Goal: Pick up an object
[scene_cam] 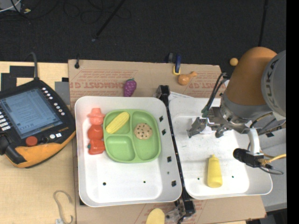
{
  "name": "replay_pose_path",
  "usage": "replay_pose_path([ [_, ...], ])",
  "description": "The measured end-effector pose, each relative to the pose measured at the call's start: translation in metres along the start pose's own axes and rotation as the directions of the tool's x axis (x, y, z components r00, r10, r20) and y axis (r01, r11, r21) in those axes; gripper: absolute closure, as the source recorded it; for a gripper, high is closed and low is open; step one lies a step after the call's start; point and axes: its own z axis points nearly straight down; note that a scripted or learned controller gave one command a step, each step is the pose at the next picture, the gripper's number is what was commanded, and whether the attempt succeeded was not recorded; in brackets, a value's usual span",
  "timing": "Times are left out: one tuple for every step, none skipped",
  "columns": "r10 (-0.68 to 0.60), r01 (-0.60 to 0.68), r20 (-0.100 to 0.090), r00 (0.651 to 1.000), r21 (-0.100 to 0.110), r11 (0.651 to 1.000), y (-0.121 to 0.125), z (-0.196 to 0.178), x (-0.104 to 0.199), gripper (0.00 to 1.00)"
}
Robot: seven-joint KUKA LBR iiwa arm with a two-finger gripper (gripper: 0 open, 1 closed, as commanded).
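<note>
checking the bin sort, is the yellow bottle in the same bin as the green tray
No, the yellow bottle lies in the right bin, while the green tray sits in the left bin.

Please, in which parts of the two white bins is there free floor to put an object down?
Left bin: bare strip below the green plate; its upper half is crowded. Right bin: bare between divider and yellow bottle; the gripper crowds the top.

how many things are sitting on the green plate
2. A corn cob lies in the upper-left compartment of the green plate, and a cookie lies in the upper-right one. The red figure stands beside the plate, not on it.
</note>
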Motion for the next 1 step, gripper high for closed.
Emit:
replay_pose_path([
  [-0.001,0.001,0.001,1.000,-0.013,1.000,0.0028,-0.0076,-0.0004,0.00],
])
